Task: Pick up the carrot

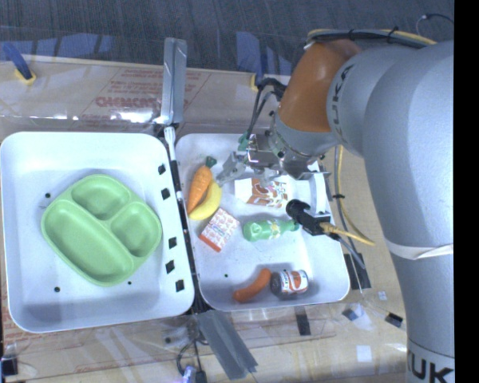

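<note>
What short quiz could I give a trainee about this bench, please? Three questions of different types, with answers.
1. True or false: the carrot lies in the same bin as the green divided plate.
2. Which item touches the carrot? A) banana B) small can C) green bottle
3. Fill the gap: the gripper is above the ___ bin.

Key:
1. False. The plate is in the left bin; the carrot is in the right bin, near its left wall.
2. A. The banana lies against the carrot's lower side.
3. Right. It is near the far end, close to the carrot.
</note>
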{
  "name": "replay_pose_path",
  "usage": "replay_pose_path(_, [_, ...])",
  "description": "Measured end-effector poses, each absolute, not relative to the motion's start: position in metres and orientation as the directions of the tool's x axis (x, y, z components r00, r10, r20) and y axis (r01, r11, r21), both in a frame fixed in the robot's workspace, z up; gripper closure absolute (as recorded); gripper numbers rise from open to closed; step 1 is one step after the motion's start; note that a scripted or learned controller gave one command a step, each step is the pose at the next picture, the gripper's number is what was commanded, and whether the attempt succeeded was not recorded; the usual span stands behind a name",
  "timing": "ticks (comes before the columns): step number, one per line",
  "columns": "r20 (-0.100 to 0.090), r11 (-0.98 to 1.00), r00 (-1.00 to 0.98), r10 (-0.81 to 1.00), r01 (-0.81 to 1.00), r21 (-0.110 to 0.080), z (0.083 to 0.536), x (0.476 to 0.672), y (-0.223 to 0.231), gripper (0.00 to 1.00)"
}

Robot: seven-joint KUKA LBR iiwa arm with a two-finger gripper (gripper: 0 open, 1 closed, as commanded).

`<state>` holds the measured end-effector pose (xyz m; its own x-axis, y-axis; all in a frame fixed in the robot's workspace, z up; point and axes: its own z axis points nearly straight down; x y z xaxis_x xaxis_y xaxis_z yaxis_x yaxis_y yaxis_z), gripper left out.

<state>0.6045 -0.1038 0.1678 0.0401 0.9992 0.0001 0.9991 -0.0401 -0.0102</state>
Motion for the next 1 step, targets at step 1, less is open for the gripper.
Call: replay_pose_path(1, [0.001,0.129,-0.129,0.992,0.992,-0.004,0.0926,0.6469,-0.0981,0.0])
